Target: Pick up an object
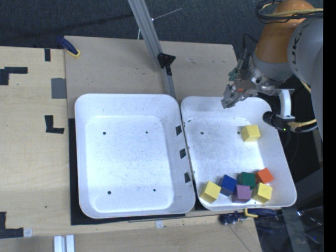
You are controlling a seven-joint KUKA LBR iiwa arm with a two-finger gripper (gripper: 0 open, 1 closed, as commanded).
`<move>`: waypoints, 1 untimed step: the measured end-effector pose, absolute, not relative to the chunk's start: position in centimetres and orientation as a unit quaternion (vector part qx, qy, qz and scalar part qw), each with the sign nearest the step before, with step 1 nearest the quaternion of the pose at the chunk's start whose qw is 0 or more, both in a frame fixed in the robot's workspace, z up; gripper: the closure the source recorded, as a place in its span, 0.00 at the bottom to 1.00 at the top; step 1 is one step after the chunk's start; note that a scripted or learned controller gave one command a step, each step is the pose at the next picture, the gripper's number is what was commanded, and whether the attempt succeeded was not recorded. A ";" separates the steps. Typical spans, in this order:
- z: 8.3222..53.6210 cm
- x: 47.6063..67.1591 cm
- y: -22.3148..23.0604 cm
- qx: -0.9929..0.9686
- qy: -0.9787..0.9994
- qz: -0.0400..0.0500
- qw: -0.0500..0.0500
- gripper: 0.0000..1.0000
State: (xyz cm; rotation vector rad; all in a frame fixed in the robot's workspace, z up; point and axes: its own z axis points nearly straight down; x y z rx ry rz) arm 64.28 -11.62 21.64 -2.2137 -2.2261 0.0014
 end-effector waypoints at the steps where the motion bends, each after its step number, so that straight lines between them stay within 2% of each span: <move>1: 20.8 63.7 -6.1 -0.705 -0.709 0.000 0.002 1.00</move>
